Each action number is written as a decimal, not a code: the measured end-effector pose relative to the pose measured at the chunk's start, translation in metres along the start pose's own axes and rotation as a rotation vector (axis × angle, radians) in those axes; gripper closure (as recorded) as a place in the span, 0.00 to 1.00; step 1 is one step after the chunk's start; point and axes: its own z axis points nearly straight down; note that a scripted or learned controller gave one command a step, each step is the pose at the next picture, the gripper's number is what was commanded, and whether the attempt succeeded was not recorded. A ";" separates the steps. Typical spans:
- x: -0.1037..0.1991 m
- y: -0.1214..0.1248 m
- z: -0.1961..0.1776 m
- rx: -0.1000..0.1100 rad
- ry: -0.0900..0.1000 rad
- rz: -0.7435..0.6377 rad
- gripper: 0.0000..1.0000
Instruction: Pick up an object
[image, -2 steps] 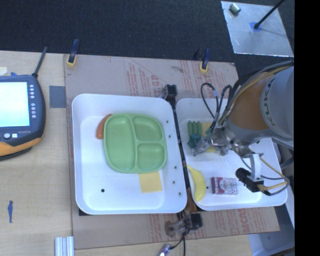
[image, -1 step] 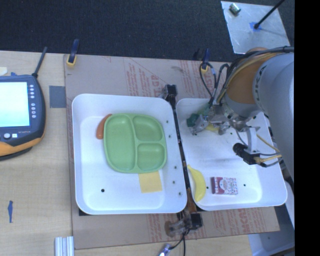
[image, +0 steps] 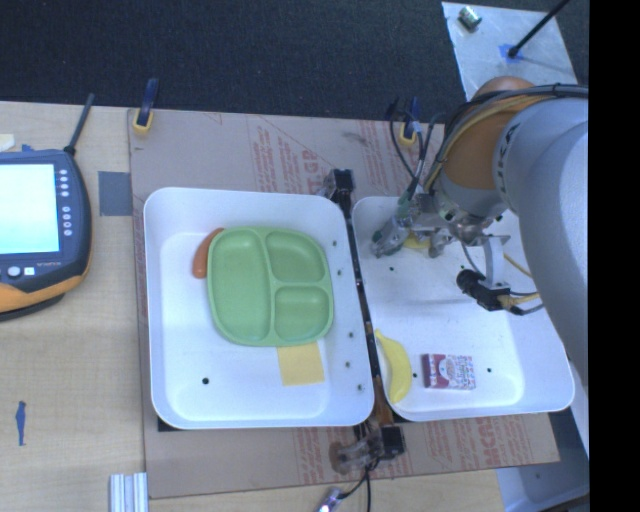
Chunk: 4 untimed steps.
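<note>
Left bin (image: 180, 390): green divided plate (image: 270, 285) lies flat at centre, three compartments up. An orange item (image: 201, 255) protrudes from under its left edge; a yellow square (image: 301, 364) from under its near edge. Right bin (image: 520, 395): yellow banana (image: 396, 368) against the left wall; small red-and-white packet (image: 447, 371) flat beside it.

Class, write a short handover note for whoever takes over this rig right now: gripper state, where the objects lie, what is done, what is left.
Gripper: low at the far end of the right bin, nothing seen between its fingers.
Right bin: banana by the near-left wall, small red and white packet beside it.
Left bin: green divided plate, an orange item tucked under its left edge, yellow square at its near edge.
Done: nothing picked up yet.
Left: grasp one object and lift it.
</note>
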 end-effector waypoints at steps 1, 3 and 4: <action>-0.019 0.001 -0.001 -0.005 -0.002 0.001 0.00; -0.047 0.001 -0.001 -0.009 -0.004 0.002 0.00; -0.062 0.001 0.000 -0.013 -0.005 0.003 0.00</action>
